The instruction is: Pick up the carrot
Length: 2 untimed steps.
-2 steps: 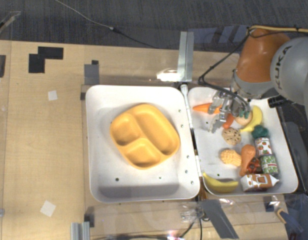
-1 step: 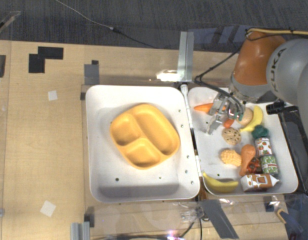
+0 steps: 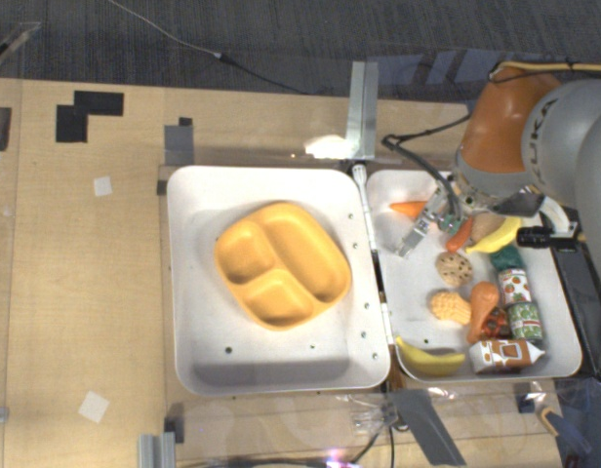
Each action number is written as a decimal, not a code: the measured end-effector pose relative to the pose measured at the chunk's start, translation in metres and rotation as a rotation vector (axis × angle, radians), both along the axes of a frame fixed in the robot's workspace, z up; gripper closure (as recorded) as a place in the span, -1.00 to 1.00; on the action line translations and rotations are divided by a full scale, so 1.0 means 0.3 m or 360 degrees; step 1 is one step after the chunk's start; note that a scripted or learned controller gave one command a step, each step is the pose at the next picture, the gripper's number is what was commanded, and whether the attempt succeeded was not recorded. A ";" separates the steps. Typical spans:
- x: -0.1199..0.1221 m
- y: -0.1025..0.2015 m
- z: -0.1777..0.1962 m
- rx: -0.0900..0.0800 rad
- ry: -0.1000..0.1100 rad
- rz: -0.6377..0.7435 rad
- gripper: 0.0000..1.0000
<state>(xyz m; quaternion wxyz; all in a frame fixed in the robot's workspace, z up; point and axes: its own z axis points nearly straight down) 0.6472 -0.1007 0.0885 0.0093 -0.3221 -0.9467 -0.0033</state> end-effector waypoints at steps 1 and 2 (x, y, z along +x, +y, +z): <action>0.010 0.027 0.001 -0.0032 0.0014 0.0024 -1.00; 0.049 -0.194 0.455 -0.0031 -0.0063 -0.0124 -1.00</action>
